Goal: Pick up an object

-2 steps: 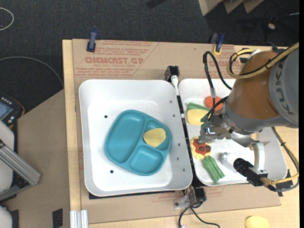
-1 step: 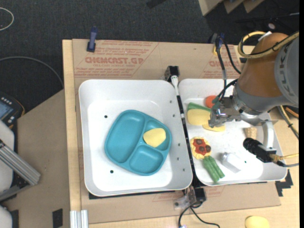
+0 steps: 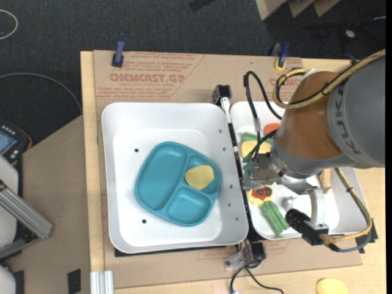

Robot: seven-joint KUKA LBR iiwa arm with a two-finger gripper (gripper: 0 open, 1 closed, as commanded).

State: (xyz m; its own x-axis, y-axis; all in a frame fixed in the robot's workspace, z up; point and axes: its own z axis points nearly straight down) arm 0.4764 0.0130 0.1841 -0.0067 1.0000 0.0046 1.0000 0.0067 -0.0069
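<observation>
Low, arm [image 3: 318, 127] crowds right bin's [image 3: 349, 216] inner wall.

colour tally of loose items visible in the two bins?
Teal: 1, divided plastic plate
Yellow: 1, round flat piece on the plate
Green: 1, long ridged toy vegetable
Red: 1, small toy piece
Total: 4 visible; the arm hides more of the right bin.

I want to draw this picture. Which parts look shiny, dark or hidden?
Camera view: even, soft light; the left white bin is bright, with faint shadow around the teal divided plate; the orange arm band shows glare; the arm hides much of the right bin.
</observation>
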